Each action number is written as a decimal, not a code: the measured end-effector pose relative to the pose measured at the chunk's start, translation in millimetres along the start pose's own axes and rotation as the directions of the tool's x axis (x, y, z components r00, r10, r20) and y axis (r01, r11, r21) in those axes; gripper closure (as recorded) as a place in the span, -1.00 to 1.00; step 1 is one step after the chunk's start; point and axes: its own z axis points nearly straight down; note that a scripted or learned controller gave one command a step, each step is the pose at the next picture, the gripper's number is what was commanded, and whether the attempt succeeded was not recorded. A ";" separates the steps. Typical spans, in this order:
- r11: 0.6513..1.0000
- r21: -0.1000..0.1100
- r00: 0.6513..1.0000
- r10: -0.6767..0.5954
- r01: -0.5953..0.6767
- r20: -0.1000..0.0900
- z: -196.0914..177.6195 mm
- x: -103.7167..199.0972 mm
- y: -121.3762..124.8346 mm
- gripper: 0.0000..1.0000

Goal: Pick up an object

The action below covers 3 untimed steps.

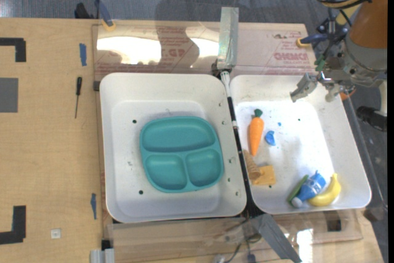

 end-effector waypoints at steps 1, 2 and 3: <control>0.998 0.009 0.998 0.067 -0.067 -0.001 121.6 49.1 0.1 -1.00; 0.997 -0.005 0.997 0.082 -0.082 0.001 132.1 23.1 -46.8 -1.00; 1.000 -0.006 1.000 0.008 -0.008 0.001 132.6 44.9 2.6 -1.00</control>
